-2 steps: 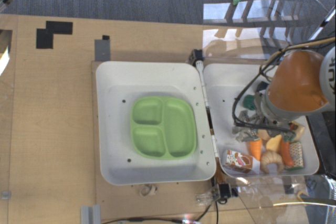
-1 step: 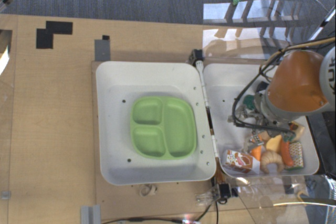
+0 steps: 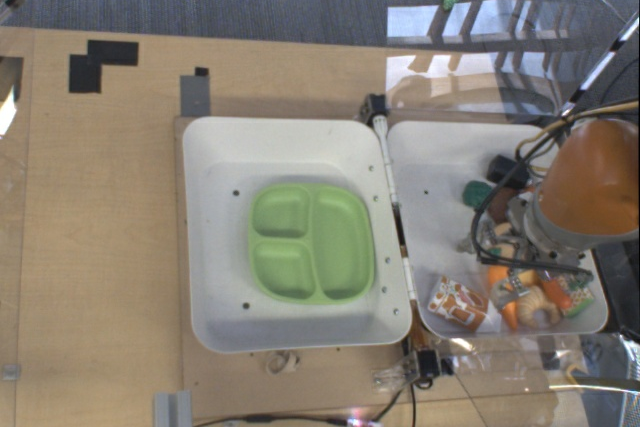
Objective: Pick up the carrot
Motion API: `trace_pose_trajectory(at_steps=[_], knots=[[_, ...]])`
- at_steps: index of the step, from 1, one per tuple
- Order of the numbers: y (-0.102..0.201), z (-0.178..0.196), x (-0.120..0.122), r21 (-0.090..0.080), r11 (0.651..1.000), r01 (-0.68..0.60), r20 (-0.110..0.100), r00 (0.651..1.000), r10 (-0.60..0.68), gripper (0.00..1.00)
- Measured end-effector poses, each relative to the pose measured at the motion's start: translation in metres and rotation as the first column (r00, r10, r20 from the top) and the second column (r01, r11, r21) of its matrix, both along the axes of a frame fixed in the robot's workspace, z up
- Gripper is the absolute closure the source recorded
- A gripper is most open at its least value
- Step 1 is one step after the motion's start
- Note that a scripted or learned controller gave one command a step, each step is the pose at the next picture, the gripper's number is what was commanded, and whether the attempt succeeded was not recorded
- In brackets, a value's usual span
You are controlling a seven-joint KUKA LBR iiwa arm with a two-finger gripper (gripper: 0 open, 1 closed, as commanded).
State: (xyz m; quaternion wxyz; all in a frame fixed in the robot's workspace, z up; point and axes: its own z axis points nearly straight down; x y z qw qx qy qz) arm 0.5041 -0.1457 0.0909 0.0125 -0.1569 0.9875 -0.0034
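My gripper (image 3: 520, 260) hangs low over the near right corner of the right bin (image 3: 440, 165), under the orange wrist. Just below it lies a tight heap of small things. In that heap an orange-red piece with a green end (image 3: 558, 295) looks like the carrot, though the wrist covers part of it. Two more orange bits lie close by, one at the gripper's left (image 3: 497, 275) and one nearer the bin's front wall (image 3: 510, 316). I cannot see anything held.
A green divided plate (image 3: 310, 243) rests in the left bin (image 3: 215, 215). An orange and white snack packet (image 3: 457, 302) lies at the right bin's front left. A dark green thing (image 3: 476, 192) sits farther back, left of the wrist.
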Motion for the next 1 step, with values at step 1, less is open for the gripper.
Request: trace_pose_trajectory(at_steps=[1], knots=[[0.001,0.0132,0.0043,-0.003,1.0,-0.007,0.009,1.0,0.007,1.0]])
